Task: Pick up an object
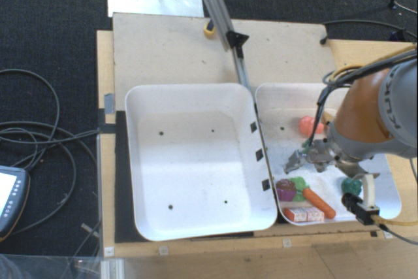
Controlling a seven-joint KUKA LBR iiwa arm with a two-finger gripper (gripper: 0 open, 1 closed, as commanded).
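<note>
My gripper [295, 163] hangs low over the middle of the right bin [281, 104], its grey fingers [291, 165] spread apart with nothing between them. Just below it lie a purple toy [285, 189] and a green toy [299, 183]. An orange carrot [319, 203] lies to their right, and a small red and white box [304, 213] sits at the bin's front edge. A pink ball [309, 125] rests farther back, partly behind the arm's cables. A teal object [351, 185] sits by the wrist on the right.
The left bin [189, 160] stands beside the right one, sharing a wall with black clips. A slanted metal pole [215, 3] crosses the back of the bench. Cables and a pendant lie on the floor at left.
</note>
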